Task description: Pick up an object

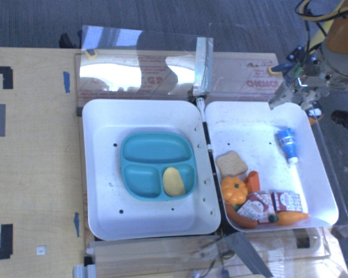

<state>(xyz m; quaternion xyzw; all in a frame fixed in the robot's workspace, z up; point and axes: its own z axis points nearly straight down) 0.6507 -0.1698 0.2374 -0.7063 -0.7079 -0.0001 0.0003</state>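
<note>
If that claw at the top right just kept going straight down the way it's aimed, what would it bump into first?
Probably the bare white floor at the far right corner of the right bin, or that bin's rim. The gripper hangs above that corner. The blue tube lies nearer the camera, seemingly off that line, though depth is hard to judge.

Glossy moulded plastic is seen in the two shallow white bins and the smooth teal divided plastic tray. Matt pale wood is shown by the flat bench top; clear shiny sheeting is reflective.

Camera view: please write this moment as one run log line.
hand: above right bin far corner | holding: nothing seen | blue tube: in right bin | yellow piece: on teal tray, left bin
</note>
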